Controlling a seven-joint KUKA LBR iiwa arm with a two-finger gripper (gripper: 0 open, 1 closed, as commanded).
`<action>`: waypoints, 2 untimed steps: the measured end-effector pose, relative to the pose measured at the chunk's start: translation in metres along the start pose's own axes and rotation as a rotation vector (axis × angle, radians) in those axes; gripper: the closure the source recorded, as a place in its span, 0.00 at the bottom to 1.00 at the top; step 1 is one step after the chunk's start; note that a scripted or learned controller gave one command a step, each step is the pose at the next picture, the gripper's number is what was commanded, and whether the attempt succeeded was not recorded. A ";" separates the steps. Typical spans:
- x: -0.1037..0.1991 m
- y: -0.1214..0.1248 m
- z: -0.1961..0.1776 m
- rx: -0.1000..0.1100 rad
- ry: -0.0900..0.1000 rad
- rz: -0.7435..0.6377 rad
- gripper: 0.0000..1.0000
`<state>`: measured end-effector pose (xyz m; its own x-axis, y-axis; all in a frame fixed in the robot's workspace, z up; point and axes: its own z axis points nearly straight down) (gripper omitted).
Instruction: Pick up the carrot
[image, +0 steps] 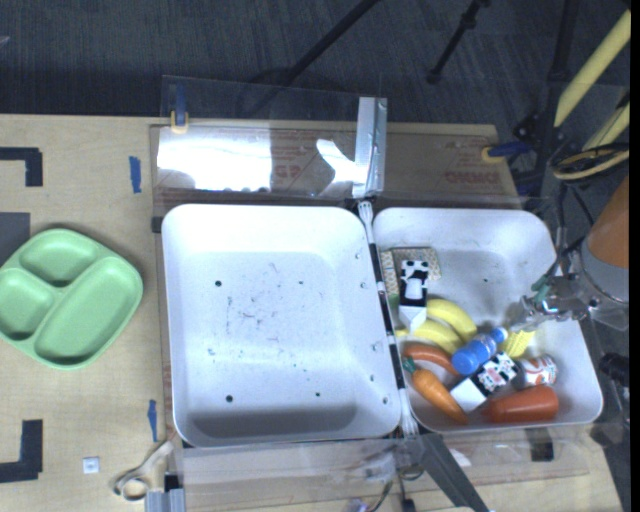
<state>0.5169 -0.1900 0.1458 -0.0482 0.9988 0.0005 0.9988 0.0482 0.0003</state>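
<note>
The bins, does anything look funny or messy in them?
A bit messy, yes. All the toys sit heaped in the right bin, bunched at its near end: the carrot lies slanted under a blue bottle, beside a banana. Nothing looks spilled or broken. The gripper hangs nearby.

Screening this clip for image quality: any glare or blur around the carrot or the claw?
In the camera view, strong glare whitens the clear panel behind the bins; the carrot in the right bin is evenly lit and fairly sharp; the claw at that bin's right edge is soft and cluttered, its state unreadable.
</note>
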 end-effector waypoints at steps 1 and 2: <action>0.011 -0.033 0.025 -0.014 -0.007 -0.272 1.00; 0.043 0.005 -0.053 -0.001 -0.001 0.164 1.00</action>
<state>0.5194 -0.1473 0.1992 0.1153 0.9933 0.0000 0.9933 -0.1153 0.0008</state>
